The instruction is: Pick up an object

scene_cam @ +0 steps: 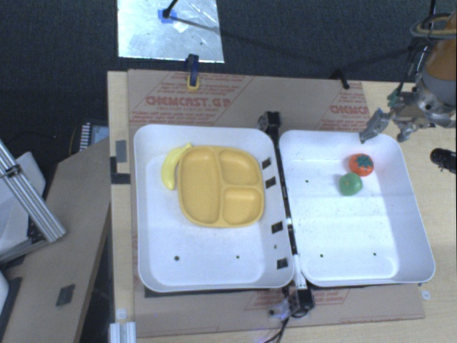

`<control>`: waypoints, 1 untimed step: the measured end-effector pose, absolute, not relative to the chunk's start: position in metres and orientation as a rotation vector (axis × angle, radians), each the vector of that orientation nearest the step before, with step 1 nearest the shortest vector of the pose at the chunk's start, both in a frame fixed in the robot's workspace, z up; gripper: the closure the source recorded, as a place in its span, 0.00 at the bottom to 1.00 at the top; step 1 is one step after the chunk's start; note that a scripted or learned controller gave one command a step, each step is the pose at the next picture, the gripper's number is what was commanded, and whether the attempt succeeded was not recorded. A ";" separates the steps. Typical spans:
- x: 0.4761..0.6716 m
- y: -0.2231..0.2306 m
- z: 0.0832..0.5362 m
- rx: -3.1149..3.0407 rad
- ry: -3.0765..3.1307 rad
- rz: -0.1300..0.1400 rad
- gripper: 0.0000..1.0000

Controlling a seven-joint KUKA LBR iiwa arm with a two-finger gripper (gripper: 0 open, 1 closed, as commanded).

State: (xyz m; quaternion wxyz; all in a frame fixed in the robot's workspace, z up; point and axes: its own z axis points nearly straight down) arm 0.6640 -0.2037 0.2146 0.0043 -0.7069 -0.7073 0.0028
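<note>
— Where's the gripper (389, 123)?
— Over the right bin's (400, 259) far corner, fingers spread apart, holding nothing
— And the objects?
— Orange ball (361, 164) and green ball (350, 184) touch, near that corner

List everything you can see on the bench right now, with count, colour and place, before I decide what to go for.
Bins: 2, white, side by side on the bench; left bin, right bin.
Divided plate: 1, yellow, three compartments, middle of the left bin.
Banana: 1, yellow, left bin, against the plate's left edge.
Tomato-like ball: 1, orange-red with a green top, upper right of the right bin.
Green ball: 1, green, right bin, just below and touching the orange-red one.
Cardboard sheet: 1, brown with red print, under both bins.
Foil-like sheet: 1, silver, on the dark floor beyond the bench.
Gripper: 1, grey, above the right bin's far right corner, holding nothing visible.
</note>
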 end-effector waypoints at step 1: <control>0.667 -0.203 0.222 -2.219 -2.226 -0.001 0.00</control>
